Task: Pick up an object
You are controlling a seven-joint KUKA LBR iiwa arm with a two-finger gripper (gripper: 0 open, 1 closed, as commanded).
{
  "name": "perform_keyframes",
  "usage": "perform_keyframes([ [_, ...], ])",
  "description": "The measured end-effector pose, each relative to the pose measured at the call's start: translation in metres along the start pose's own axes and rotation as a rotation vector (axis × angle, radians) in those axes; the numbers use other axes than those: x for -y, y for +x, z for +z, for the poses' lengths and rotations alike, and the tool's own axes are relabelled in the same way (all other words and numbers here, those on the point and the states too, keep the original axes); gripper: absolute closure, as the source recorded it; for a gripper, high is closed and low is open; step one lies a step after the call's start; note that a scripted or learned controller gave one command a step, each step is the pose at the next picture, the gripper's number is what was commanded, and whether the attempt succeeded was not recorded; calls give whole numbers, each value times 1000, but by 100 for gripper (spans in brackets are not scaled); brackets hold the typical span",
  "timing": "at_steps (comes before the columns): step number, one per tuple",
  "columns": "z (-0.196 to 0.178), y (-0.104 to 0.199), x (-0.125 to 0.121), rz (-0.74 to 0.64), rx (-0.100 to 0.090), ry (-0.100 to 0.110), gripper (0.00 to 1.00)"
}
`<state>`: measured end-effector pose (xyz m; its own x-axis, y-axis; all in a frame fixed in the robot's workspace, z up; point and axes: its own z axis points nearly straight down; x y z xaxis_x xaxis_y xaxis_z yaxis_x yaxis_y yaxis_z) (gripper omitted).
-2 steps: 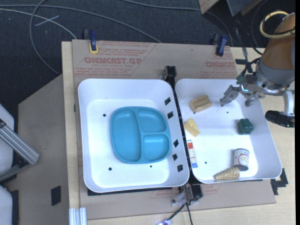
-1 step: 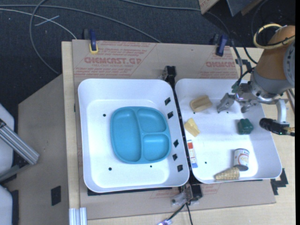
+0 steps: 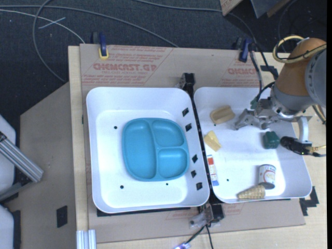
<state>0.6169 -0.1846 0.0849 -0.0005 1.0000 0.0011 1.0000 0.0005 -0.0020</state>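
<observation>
Hovering with fingers spread and nothing between them, the gripper [image 3: 252,119] sits just beside the tan block [image 3: 221,114].

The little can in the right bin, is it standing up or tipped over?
Tipped over. The can lies on its side on the right bin's floor, round end showing.

Open white floor across the middle of the right-hand shallow white bin [image 3: 298,191], between a tan bread-like block [image 3: 221,114] and pale yellow wedge [image 3: 211,140] on the left and a dark green rounded lump [image 3: 270,139] on the right. Near front edge crowded by a small red-labelled tin can [image 3: 266,174] touching a tan waffle cone [image 3: 252,193]. Left-hand white bin [image 3: 98,139] mostly taken by a blue three-compartment plastic plate [image 3: 154,148]; only margins free.
</observation>
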Motion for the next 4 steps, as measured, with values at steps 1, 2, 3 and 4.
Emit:
perform_keyframes([
  [1, -12, 0, 0, 0, 0, -2, 100],
  [2, -68, -2, 8, 1, 2, -5, 100],
  [3, -112, 2, 6, -1, 2, -7, 100],
  [4, -156, 6, 3, -1, 2, -6, 100],
])
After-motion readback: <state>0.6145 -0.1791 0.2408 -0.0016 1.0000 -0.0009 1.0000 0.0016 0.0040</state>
